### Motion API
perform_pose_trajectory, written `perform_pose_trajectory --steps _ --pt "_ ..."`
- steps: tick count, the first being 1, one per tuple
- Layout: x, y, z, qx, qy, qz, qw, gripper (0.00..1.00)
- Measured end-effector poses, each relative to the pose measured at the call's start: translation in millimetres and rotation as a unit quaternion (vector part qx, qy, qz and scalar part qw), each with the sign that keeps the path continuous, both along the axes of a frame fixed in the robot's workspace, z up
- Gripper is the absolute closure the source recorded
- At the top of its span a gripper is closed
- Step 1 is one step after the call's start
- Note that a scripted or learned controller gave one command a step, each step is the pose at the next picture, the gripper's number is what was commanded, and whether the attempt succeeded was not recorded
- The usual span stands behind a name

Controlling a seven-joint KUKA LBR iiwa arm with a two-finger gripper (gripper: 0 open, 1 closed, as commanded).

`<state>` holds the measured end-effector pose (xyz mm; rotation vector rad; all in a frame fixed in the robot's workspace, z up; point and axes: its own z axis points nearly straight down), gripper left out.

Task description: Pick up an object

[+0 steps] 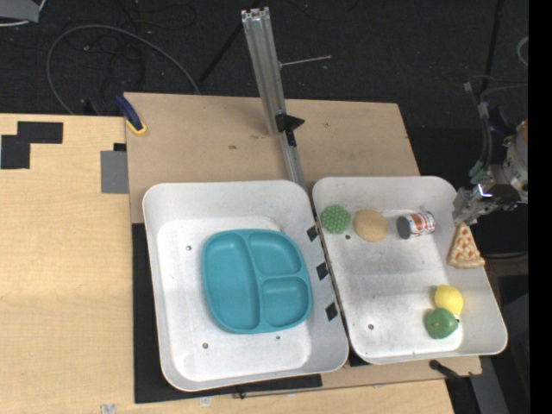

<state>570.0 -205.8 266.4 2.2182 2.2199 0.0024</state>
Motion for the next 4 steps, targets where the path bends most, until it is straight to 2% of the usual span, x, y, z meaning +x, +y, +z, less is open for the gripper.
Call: perform_pose_trajectory --steps 2,3,4 --pt "-24.4 92.6 -5.5 0.0017 0.004 0.001 1.0000 1.00" --pt "-35.3 151.0 -4.7 0.0020 0.004 0.002 1.0000 1.00" --pt "-37.0 203.2 -20.6 0.0015 0.004 0.002 1.0000 1.00"
